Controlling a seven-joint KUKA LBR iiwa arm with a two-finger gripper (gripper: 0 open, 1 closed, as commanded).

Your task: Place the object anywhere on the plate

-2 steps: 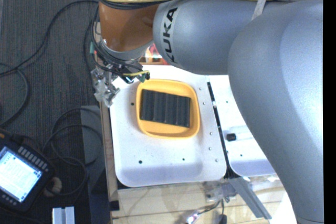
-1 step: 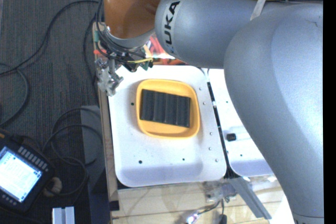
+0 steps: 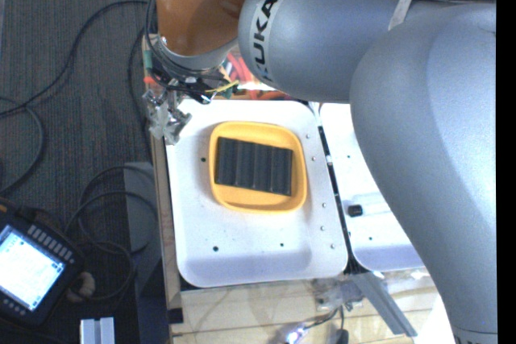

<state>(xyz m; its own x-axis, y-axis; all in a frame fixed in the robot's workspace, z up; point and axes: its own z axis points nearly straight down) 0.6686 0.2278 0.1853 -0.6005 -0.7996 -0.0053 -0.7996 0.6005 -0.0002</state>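
Plate (image 3: 218, 191): yellow, rounded corners, lying flat in the middle of a white bin (image 3: 242, 258).
Block (image 3: 254, 165): dark, ribbed, flat on the plate's centre, inside the rim on all sides; taken to be the task's thing, though not certain.
Arm (image 3: 322, 36): grey with an orange band, reaching over the far side of the plate and ending beyond the plate's far-left corner.
Jaws: hanging below the orange band, apart from the plate, about over the bin's corner; released or clenched, cannot tell, too small and cluttered.
Second bin (image 3: 367, 173): just beside the plate's bin, mostly under the arm; a small dark speck (image 3: 353, 210) in it, level with the plate's near edge.
Screen (image 3: 24, 266): lit, on the floor, well away from the plate, among cables.
Stage: probably finished or close, judging by the block resting on the plate.
Doing it well: keep the jaws high and clear of the plate's rim; move off without nudging the plate; confirm the block lies flat and not propped on the rim.
Risk: a low sweep back across the plate could knock the block off.
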